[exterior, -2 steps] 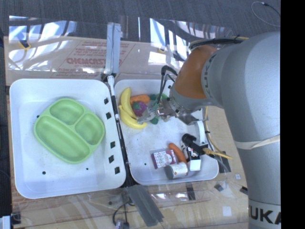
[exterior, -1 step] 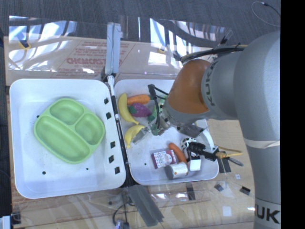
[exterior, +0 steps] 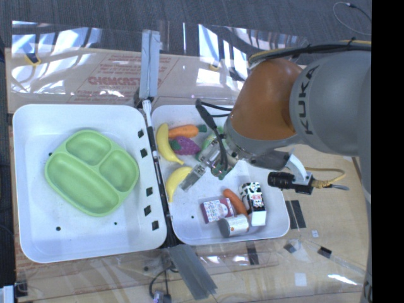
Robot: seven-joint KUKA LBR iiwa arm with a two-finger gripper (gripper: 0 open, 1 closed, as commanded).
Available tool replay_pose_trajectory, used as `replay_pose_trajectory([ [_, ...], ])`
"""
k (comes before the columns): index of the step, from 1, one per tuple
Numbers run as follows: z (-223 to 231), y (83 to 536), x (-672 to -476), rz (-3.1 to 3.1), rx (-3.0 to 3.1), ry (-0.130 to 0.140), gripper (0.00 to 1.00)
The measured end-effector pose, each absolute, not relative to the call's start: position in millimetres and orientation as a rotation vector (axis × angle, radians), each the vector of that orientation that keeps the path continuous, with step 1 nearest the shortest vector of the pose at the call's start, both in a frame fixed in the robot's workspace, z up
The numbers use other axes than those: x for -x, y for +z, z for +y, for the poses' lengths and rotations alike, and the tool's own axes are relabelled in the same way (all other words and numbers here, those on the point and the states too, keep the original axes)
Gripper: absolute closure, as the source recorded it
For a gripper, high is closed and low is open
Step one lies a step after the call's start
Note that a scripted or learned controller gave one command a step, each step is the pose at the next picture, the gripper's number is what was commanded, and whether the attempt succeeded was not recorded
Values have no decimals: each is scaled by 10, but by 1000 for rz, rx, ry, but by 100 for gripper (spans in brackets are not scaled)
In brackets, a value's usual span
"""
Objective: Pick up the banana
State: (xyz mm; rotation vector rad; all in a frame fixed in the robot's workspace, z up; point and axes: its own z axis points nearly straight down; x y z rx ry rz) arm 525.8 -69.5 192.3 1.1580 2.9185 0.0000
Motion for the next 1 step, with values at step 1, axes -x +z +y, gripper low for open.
replay_pose_trajectory([
  [1,-960,908,-5093,2933,-1131,0,0],
])
